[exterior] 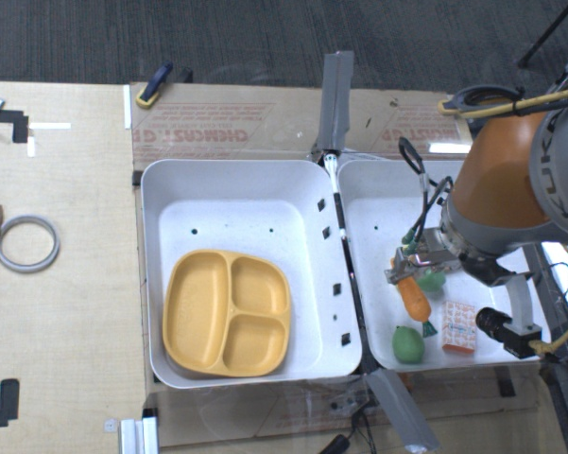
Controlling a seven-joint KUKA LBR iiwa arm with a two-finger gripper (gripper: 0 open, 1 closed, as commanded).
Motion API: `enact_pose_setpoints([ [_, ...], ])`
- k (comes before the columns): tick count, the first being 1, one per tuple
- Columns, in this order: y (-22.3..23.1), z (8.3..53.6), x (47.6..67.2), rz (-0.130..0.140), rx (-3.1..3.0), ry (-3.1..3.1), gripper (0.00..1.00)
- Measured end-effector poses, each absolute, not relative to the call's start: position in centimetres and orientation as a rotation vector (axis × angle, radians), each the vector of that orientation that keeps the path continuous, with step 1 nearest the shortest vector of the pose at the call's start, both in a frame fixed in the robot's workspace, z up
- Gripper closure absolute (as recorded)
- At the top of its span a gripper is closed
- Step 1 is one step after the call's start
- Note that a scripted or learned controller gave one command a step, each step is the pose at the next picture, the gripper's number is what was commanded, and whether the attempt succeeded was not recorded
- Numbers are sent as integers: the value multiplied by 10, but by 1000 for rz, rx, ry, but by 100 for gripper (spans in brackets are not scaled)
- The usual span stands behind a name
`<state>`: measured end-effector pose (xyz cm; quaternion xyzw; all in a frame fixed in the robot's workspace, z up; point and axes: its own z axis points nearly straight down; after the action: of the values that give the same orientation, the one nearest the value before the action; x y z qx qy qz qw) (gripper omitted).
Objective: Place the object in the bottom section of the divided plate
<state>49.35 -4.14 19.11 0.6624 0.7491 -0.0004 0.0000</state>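
Two shallow white bins side by side. Left bin (170, 197): yellow three-section divided plastic plate (228, 312), sections bare. Right bin (378, 192): gripper (411, 268) low over orange toy carrot (415, 301); jaw state cannot tell. Green round toy fruit (408, 344) below carrot; small red-white carton (458, 326) just right.

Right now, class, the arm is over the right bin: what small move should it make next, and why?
Probably lower the claw a little onto the toy carrot and try a grasp. The claw sits at the carrot's upper end in the right bin, and nothing shows the carrot held. The yellow divided plate waits in the left bin.
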Motion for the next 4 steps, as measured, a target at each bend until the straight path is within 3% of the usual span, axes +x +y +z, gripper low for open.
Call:
enact_pose_setpoints([
  [1,9,191,582,-4,1961,2455,100],
  [2,72,190,611,-5,2008,2416,100],
  [3,148,139,560,-5,1841,2546,100],
  [4,148,139,561,-5,1841,2546,0],
])
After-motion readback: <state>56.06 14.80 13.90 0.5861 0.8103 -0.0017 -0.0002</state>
